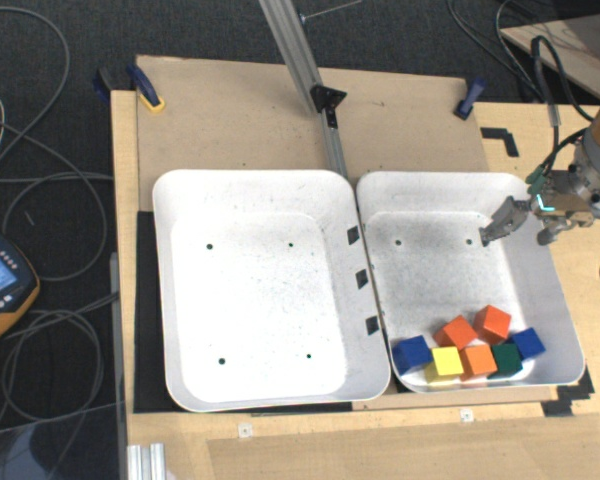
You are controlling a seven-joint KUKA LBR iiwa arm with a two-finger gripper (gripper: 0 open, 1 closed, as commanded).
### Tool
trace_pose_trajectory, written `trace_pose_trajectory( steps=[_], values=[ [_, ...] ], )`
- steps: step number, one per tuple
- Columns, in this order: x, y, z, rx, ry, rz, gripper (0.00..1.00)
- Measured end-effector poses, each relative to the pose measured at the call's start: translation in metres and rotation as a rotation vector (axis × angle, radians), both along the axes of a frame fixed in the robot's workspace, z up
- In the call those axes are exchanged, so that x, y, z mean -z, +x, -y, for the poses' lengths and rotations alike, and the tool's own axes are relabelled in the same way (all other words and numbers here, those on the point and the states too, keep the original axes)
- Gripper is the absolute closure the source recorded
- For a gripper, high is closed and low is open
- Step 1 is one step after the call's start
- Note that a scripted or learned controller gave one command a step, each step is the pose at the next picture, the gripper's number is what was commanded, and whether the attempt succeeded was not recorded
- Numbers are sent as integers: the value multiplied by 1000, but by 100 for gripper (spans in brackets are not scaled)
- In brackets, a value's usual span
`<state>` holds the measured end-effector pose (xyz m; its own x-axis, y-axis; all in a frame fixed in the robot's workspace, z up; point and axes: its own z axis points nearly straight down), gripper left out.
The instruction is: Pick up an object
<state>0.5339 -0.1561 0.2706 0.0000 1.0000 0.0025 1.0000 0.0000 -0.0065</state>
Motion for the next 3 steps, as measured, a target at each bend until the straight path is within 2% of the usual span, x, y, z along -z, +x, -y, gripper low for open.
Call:
trace_pose_trajectory(
  steps=[1,3],
  values=[
    [-3,1,0,0,-1,6,0],
    [88,-11,-9,0,0,0,0]
  ],
)
